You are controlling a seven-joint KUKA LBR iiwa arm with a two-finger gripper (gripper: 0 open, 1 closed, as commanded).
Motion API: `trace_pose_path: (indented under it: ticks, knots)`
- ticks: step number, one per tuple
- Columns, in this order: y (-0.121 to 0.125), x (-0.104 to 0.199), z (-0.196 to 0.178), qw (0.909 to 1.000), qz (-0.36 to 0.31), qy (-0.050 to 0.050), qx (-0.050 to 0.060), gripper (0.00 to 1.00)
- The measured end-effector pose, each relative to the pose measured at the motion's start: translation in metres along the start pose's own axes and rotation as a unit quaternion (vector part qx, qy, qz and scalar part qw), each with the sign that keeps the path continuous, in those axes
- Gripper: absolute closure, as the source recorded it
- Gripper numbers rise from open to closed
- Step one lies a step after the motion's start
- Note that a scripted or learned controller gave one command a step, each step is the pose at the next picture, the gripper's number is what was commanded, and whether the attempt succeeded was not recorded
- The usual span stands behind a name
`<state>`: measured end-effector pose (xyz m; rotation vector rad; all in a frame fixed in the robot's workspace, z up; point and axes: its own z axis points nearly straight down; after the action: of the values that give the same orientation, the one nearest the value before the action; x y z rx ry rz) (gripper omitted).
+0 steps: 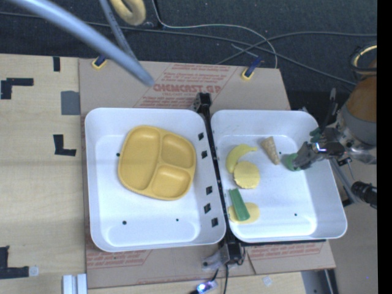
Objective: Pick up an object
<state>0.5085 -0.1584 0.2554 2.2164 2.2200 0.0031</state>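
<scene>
Gripper (293,162) hovers at right of frame over the right bin (318,225); you cannot tell its opening. Nearby toy bread wedge (270,149) looks light, stiff; pinch its flat sides.

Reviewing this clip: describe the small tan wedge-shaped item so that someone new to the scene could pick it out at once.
Start at the right white bin, which holds the loose pieces, and look at its upper middle area. The tan wedge lies there, just right of the yellow crescent piece and left of the gripper. It is the only beige, cone-like piece; its neighbours are yellow or green.
</scene>
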Motion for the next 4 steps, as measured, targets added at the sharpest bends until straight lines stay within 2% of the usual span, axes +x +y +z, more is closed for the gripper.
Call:
trace_pose_path:
  ticks: [1, 2, 3, 4]
  knots:
    - [-0.002, 0.052, -0.004, 1.0000, -0.002, 0.002, 0.002, 1.00]
    - [-0.010, 0.103, 0.007, 1.0000, -0.002, 0.001, 0.003, 1.00]
    - [-0.006, 0.159, 0.024, 1.0000, -0.002, 0.002, 0.004, 1.00]
    - [-0.012, 0.210, 0.021, 1.0000, -0.003, 0.002, 0.003, 1.00]
